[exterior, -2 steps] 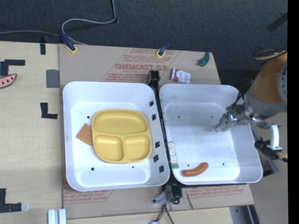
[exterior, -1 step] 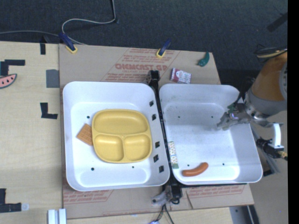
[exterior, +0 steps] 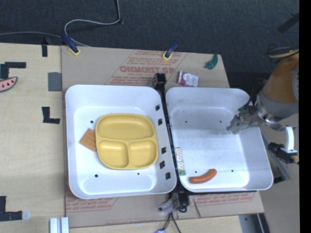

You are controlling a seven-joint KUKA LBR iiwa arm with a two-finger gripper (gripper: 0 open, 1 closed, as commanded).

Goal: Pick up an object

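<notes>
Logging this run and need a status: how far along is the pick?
Nothing looks picked yet. The hot dog lies on the floor of the right bin near its front edge; the yellow divided plate and a brown cracker sit in the left bin. In hand: the tool sits low at the right bin's right side, apart from the hot dog. Left: reach an object, grasp, lift.

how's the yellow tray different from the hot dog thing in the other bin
The yellow divided tray is broad, flat and split into three compartments; the toy sausage is a thin, slightly curved stick. The tray is pale yellow, the sausage orange-red. The tray takes up much of the left bin, partly covering a brown cracker-like piece; the sausage lies alone near the right bin's front wall. Both rest flat, apart from the gripper.
</notes>
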